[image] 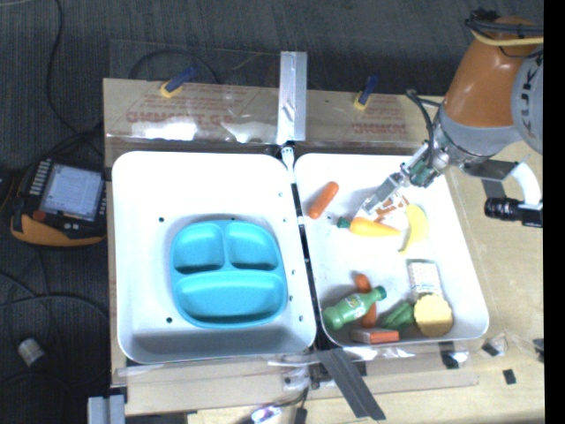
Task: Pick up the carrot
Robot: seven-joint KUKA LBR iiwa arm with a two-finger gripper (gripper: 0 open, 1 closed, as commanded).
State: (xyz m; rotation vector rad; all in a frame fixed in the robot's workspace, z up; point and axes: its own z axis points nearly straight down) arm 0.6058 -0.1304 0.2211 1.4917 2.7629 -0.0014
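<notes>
The carrot (371,227) lies in the right bin (470,263), green end pointing left, just beside the banana (417,225). The gripper (381,203) hangs right above it, probably lined up to grasp; how far it's open I cannot tell.

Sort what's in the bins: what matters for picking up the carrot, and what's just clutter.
For the job:
carrot, right bin, beside the banana
gripper, right above the carrot

Just lying about:
banana
sausage
green bottle
can
blue tray, left bin
</notes>
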